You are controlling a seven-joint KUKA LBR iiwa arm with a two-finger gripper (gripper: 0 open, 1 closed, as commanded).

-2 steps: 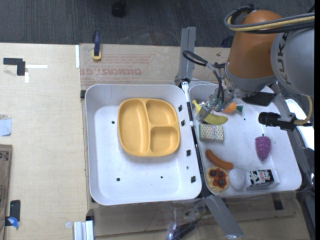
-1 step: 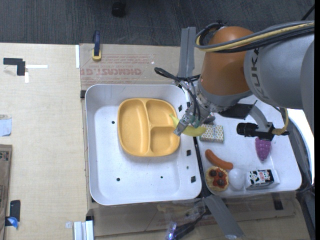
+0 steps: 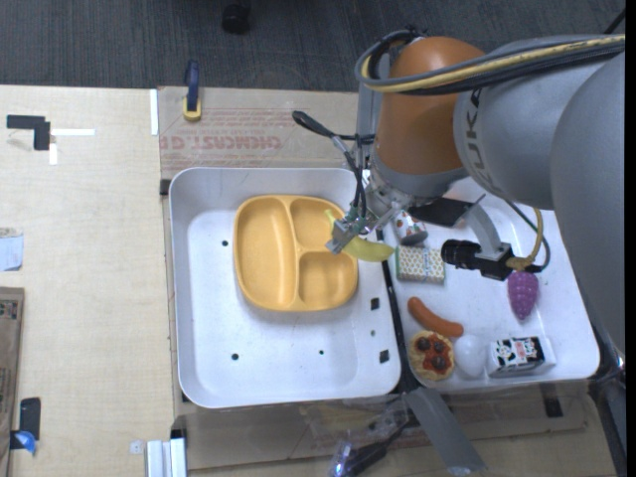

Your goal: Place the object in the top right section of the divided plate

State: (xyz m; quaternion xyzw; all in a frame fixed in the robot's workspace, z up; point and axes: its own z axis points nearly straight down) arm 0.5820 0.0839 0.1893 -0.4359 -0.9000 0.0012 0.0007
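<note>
A yellow banana-shaped toy lies at the right edge of the divided plate, its body projecting past the plate rim toward the seam between the two bins. The gripper is directly at the toy's left end, with the fingers closed on that end, so the toy appears held between them and extends to the right and slightly downward from the jaws. The divided plate is yellow-orange, with one long section on its left side and two smaller sections on its right; the gripper sits over the boundary of the upper right section. The plate rests in the left white bin, toward the upper middle of that bin. The grey arm with its orange band comes in from the right above the right white bin. The right bin contains a small patterned box, a purple grape cluster, a sausage, a fruit tart, and a small black-and-white carton. A black cylindrical part of the arm assembly lies above this bin.
</note>
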